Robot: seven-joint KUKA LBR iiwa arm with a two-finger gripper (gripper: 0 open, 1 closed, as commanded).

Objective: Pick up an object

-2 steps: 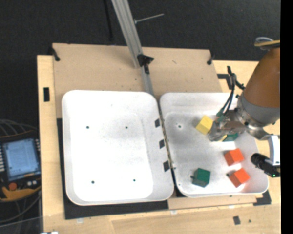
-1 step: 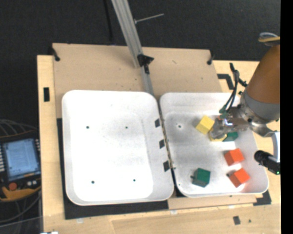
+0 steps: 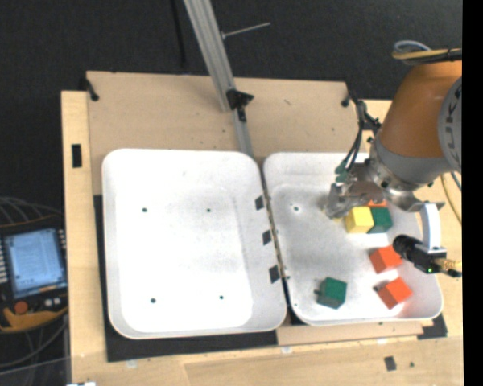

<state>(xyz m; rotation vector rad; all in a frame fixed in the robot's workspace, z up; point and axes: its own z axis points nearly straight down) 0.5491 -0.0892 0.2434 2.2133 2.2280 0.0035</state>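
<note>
Five blocks lie in the right bin (image 3: pixel 283 185), the yellow block (image 3: pixel 359 219) just beside the gripper (image 3: pixel 338 202), whose grip cannot be told.

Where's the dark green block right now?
The dark green block lies alone in the right bin, near its front edge, left of the orange blocks.

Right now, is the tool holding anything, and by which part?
Cannot be told. The tool is low in the right bin, beside the yellow block, but no object is visibly gripped.
</note>
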